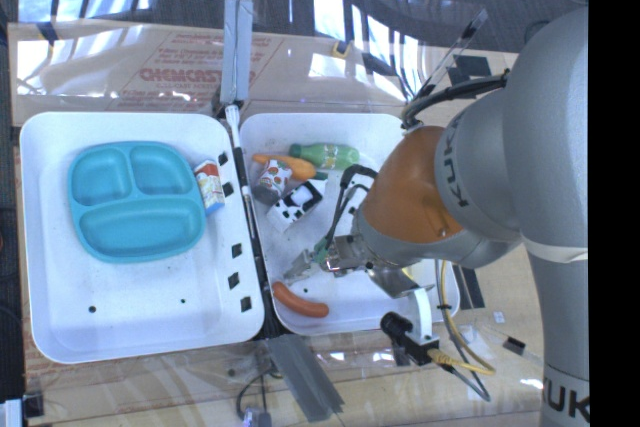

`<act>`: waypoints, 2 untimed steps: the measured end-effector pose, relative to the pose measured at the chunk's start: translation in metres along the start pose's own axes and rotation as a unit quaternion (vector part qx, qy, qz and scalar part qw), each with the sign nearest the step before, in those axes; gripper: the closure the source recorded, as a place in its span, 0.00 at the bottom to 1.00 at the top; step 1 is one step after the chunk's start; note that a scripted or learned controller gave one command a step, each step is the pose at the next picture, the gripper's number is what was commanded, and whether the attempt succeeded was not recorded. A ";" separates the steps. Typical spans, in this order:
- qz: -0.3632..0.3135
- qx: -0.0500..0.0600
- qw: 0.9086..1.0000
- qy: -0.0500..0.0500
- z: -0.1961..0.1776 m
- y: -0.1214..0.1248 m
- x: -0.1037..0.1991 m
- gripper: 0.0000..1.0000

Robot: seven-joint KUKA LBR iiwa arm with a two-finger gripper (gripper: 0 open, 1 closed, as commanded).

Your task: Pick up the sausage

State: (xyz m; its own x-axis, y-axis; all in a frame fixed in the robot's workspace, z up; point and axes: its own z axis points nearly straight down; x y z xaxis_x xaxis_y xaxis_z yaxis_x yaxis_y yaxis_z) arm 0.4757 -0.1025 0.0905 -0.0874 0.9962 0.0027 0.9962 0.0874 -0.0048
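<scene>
Sausage [300, 300] lies left-right, slightly tilted; pincer [303, 265] just above it, state unclear.

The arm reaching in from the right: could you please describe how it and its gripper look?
The large rounded grey arm carries dark lettering and a glossy orange band above the wrist. Black cables loop beside that band. The metallic gripper sits below it, and yellow and orange wires trail near a black fitting underneath.
</scene>
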 end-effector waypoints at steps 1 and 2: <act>-0.086 -0.002 0.996 -0.001 -0.101 0.025 0.024 0.00; 0.008 -0.001 1.000 -0.001 -0.101 0.049 0.020 0.00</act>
State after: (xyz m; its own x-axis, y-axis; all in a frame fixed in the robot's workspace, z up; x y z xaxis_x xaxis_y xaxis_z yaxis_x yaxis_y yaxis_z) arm 0.5228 -0.0781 0.1912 -0.0723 0.9974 0.0001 0.9974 0.0723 -0.0021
